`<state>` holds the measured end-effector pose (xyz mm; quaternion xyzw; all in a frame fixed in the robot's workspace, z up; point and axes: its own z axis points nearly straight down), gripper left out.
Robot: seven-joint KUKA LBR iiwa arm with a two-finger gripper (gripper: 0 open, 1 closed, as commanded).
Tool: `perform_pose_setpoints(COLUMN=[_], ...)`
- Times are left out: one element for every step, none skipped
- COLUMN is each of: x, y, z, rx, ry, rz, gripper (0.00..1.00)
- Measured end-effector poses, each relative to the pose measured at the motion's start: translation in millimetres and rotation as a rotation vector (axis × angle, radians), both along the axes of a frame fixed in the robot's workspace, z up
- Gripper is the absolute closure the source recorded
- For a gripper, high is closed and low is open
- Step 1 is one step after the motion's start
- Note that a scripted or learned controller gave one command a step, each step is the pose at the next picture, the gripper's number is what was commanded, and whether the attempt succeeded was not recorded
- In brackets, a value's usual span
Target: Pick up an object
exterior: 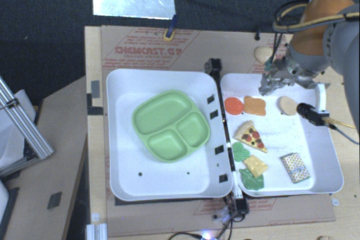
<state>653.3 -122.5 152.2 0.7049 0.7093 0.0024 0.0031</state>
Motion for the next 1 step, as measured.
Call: perform_pose_setpoints(x=[-5.8], y=[6.5], z=[56.3], rx=[0.0], ry=[0.0], rz=[0.001], gripper=[1.0])
